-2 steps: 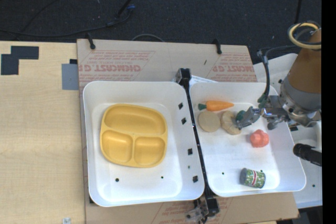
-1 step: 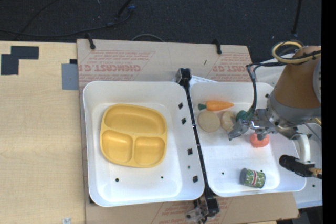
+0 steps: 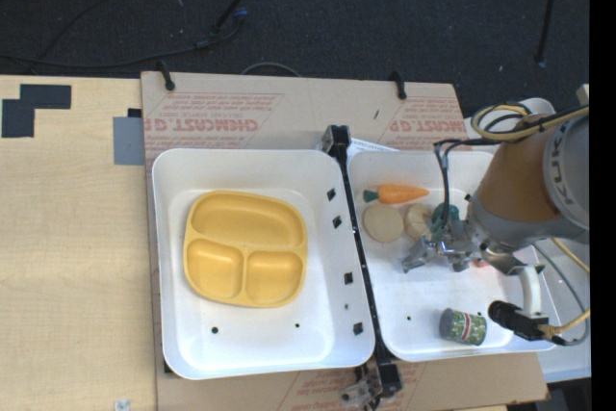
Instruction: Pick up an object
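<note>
My gripper hangs low over the middle of the right bin, with the arm reaching in from the right. Just left of it lies a round beige disc, and a smaller pale piece sits beside that. An orange carrot lies further back in the same bin. A small green and white can lies on its side near the bin's front edge. Close above the gripper a small teal piece shows; I cannot tell whether it is a loose object.
The left bin holds a yellow divided plate. A black divider runs between the two bins. Cardboard lies under and behind both bins, and the wooden bench stretches to the left.
</note>
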You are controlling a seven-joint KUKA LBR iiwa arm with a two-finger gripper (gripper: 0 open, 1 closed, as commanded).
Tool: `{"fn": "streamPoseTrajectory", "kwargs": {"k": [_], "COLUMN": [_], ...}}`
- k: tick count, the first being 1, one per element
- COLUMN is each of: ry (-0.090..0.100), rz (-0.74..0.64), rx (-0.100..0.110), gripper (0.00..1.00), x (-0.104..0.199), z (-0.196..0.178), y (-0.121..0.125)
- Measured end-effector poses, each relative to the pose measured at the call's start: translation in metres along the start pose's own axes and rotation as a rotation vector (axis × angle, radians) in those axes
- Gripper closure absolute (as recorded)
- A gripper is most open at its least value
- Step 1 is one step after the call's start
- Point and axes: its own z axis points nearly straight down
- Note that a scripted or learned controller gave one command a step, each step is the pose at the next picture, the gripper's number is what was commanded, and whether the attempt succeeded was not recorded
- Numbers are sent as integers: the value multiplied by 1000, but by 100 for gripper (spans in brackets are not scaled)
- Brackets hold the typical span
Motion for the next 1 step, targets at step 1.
{"fn": "streamPoseTrajectory", "kwargs": {"k": [1], "ry": [-2], "rz": [0], "rx": [-5], "gripper": [0], "x": [0], "z": [9], "y": [0]}}
